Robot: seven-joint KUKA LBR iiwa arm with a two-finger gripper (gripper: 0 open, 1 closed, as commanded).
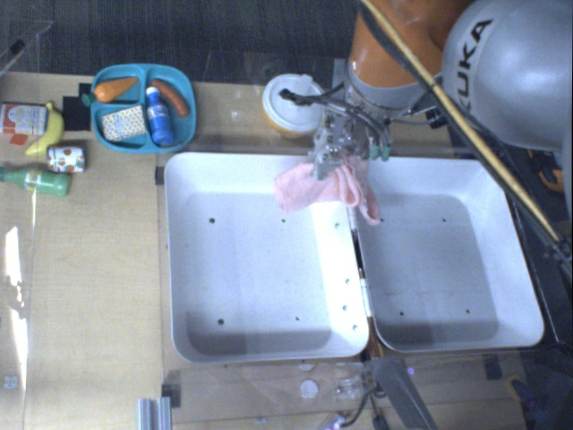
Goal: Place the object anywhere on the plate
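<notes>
A pink cloth (313, 189) hangs crumpled from my gripper (335, 157), which is shut on its top. It dangles over the far edge of the bench where the left bin (251, 267) and right bin (448, 267) meet. The blue sectioned plate (186, 131) sits at the far left, outside the bins, well to the left of the gripper. It carries a toy carrot (116, 89), a blue bottle (159, 115) and other toy food.
A yellow-and-white bowl (291, 104) stands just behind the bins, close to the left of the gripper. A banana (49, 128), a small can (65, 159), a green bottle (36, 182) and a box (20, 119) lie left of the plate.
</notes>
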